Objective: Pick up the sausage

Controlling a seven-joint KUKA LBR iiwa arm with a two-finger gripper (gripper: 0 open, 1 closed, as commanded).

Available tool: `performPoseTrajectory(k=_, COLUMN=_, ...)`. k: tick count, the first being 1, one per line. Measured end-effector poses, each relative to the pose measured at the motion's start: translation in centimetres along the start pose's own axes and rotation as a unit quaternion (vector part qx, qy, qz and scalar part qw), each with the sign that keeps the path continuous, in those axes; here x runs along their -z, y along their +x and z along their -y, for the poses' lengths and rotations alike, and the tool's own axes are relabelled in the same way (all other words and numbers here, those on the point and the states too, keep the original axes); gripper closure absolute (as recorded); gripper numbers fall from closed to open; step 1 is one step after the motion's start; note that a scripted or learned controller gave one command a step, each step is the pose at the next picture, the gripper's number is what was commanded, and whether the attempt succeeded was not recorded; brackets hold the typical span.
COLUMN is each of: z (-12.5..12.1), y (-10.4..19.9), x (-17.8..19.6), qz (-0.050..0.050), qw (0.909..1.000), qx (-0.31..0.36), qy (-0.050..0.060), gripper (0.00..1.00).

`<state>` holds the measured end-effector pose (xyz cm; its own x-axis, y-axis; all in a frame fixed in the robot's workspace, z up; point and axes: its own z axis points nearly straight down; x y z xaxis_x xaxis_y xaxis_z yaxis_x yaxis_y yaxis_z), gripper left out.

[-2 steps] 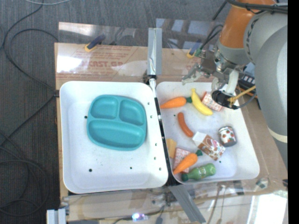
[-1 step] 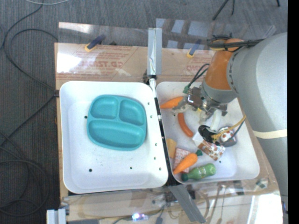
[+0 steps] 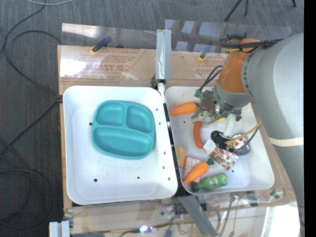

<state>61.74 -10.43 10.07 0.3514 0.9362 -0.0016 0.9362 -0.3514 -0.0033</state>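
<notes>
While the arm (image 3: 276,98) reaches over the right bin's (image 3: 261,179) far edge, the end effector (image 3: 210,113), grip state indiscernible, hovers above the sausage (image 3: 198,134), long axis far-to-near.

Gripper (image 3: 207,113) low in right bin (image 3: 261,174), just above sausage (image 3: 198,134).

Orange-red sausage (image 3: 198,134), flat and roughly upright, in the right bin (image 3: 261,179).

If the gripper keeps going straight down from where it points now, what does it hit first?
Probably the sausage, lying just below the gripper in the right bin. Depth is unclear from this slanted view; it might land on bin floor beside it.
</notes>
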Motion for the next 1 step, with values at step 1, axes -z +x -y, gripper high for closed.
performPoseTrajectory(k=1, z=0.45, y=7.66, x=9.79, qz=0.001, qw=0.9993, qx=-0.037, qy=-0.001, gripper=1.00)
